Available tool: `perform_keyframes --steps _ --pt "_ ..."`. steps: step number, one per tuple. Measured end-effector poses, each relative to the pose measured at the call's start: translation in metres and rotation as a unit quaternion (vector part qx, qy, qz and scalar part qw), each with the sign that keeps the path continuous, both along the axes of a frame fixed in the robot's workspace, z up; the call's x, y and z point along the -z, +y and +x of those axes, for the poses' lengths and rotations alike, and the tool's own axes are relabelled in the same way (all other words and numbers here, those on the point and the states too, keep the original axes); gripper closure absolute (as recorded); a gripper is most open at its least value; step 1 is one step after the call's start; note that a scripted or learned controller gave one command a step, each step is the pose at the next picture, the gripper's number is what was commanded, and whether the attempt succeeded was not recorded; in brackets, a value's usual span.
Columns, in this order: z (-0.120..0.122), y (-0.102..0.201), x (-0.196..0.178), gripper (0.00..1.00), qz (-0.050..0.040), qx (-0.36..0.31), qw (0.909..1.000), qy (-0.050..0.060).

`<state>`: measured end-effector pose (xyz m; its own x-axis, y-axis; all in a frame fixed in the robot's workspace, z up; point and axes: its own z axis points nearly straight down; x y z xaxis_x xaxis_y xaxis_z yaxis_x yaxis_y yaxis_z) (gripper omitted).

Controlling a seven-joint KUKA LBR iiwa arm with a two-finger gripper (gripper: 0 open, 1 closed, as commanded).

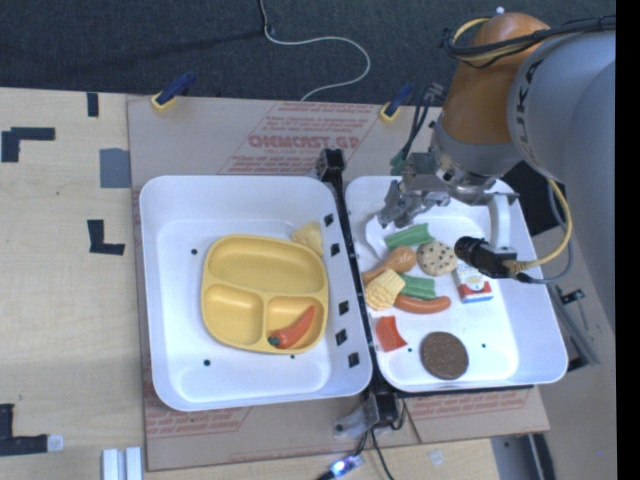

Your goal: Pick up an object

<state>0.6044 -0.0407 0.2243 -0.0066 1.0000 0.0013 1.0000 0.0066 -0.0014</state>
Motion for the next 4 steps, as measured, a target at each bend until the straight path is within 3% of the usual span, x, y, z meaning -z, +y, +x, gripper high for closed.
perform_keyframes --steps 1,3,4 --pt "0.025 0.059 -0.004 1.0 0.0003 -0.001 1.0 -0.001" --pt "0.035 0.071 0.01 1.0 -0.0014 0.003 1.0 0.0" --pt "0.043 0.079 -0.005 1.0 -0.0007 0.002 1.0 -0.001"
